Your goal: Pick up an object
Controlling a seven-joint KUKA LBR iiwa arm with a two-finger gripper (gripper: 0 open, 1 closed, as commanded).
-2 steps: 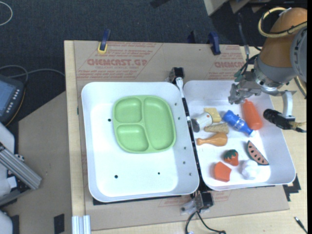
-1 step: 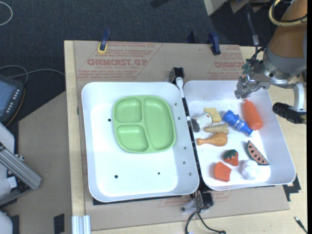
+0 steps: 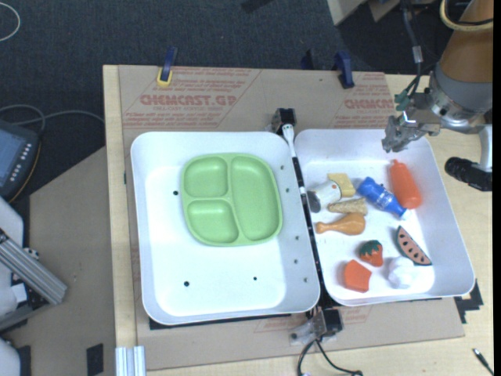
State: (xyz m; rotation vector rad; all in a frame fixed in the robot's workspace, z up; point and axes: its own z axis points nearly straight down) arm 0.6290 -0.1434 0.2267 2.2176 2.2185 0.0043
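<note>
The right bin (image 3: pixel 443 279) holds several toy foods: an orange carrot (image 3: pixel 405 184), a blue bottle (image 3: pixel 380 195), a cheese wedge (image 3: pixel 342 185), a drumstick (image 3: pixel 342 225), a watermelon slice (image 3: pixel 412 245), a tomato (image 3: pixel 370 251), a red block (image 3: pixel 356 276) and a white ball (image 3: pixel 402 273). My gripper (image 3: pixel 396 138) hangs over the bin's far right part, just above and behind the carrot. Nothing shows between its fingers.
The left bin (image 3: pixel 156 276) carries a green three-part plate (image 3: pixel 232 198). Clamps (image 3: pixel 165 68) hold the cardboard base at the back edge. A black hinge piece (image 3: pixel 284 119) sits between the bins at the back.
</note>
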